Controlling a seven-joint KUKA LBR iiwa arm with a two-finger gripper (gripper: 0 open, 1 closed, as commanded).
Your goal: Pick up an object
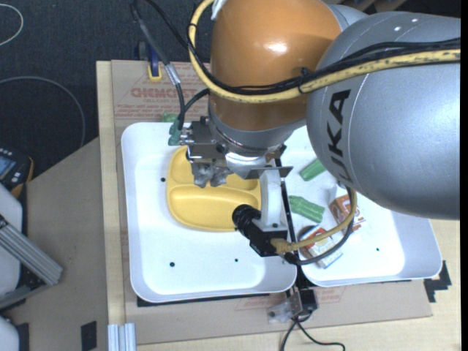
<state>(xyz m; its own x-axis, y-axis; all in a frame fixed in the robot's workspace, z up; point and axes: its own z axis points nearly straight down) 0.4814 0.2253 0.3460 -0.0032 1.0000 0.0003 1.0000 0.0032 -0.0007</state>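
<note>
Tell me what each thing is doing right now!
Yellow bowl-like object: lying in the left bin, under the arm.
Claw: low over the yellow object; grip hidden.
Green pieces: lying loose in the right bin.
Orange-and-white packet: lying in the right bin, partly covered by a cable.

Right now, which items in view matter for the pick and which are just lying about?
In play:
- gripper, low over the left bin
- yellow object under it in that bin

Lying about:
- green pieces in the right bin
- orange-and-white packet beside them
- cardboard sheet under the bins
</note>
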